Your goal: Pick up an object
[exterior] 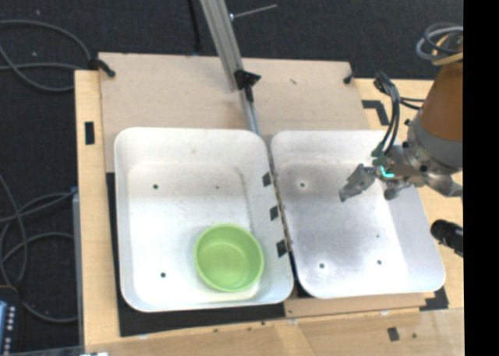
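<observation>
In the left bin (148, 167), down toward its near right corner, sits the green bowl (228, 258), upright, mouth open to the camera, resting flat on the white floor. It lies just beside the near wall and close to the divide where the two bins meet. My gripper (355, 184) is well apart from it, over in the right bin (343, 269), hanging above the far right part of that floor. Nothing sits between my fingers; whether they are spread or pressed together I cannot tell, they read as one grey blur pointing left. Behind them a small green light (383, 173) glows on my wrist, and above that my orange band (447, 105) rises toward the right edge, cables (390, 109) looping beside it. Further out, a metal rail (222, 31) slants from the top of the view down to the seam between the bins, and the tan bench board (195, 86) stretches behind both.
</observation>
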Tool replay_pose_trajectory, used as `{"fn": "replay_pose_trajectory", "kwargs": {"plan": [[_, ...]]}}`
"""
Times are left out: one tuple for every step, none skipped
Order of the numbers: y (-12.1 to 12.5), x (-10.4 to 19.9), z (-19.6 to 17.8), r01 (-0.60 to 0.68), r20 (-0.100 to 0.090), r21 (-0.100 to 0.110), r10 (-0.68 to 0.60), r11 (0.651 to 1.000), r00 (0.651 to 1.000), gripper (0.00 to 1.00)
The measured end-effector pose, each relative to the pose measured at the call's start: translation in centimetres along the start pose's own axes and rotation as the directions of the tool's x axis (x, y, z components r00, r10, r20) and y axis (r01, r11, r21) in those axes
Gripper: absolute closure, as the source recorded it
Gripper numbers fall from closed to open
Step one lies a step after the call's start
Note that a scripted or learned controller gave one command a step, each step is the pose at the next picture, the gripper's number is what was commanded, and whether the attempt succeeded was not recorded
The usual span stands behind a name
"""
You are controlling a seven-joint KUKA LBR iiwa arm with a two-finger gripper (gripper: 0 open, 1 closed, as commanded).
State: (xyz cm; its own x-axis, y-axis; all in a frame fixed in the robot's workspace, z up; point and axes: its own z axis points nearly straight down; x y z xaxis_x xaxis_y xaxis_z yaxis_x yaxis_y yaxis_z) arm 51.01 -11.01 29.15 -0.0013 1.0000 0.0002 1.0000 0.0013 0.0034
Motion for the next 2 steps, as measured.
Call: {"fn": "replay_pose_trajectory", "kwargs": {"plan": [[0.1, -0.3, 6.3, -0.002, 0.001, 0.008, 0.002, 1.000, 1.000, 0.00], [-0.3, -0.5, 10.6, -0.003, 0.002, 0.007, 0.003, 1.000, 1.000, 0.00]]}}
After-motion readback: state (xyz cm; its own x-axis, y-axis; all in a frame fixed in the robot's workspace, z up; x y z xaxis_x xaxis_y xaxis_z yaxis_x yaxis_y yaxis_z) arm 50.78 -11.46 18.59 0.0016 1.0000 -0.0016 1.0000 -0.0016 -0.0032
